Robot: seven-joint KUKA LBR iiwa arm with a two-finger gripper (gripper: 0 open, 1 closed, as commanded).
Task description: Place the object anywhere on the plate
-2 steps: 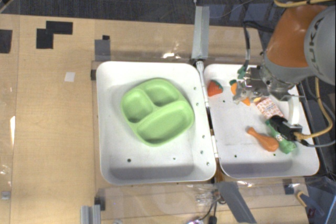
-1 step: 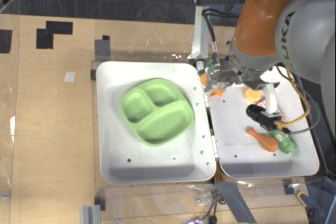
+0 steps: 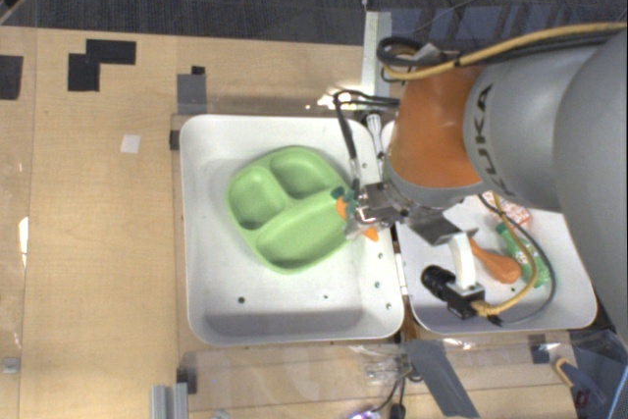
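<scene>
**Gripper holding an orange object at the plate's right rim**

The grey arm (image 3: 549,132) is reaching in from the right, across the right bin (image 3: 574,304), and its orange band (image 3: 432,137) is hanging over the wall that the two bins share. The gripper (image 3: 359,214) is pointing down just inside the left bin (image 3: 285,314), at the right-hand rim of the green plate (image 3: 257,196).

The fingers are clamping a small orange object (image 3: 341,205). Orange is showing on both sides of them, one end towards the plate and the other towards the bin's right wall. A dark green bit is sitting at the plate-side end. The object is lying over the plate's edge, next to the large lower compartment. Whether it is touching the plate or hanging just above it is not clear from this angle.

The plate is sitting in the upper middle of the left bin, turned at a slant. Its two small compartments are facing up and left, and its long one is facing down and right.

In the right bin, a second orange thing (image 3: 497,266) is lying partly under the arm, well apart from the plate.

The pale wooden table (image 3: 98,240) is carrying both bins, and a few black marks (image 3: 98,62) are showing on it to the upper left.
</scene>
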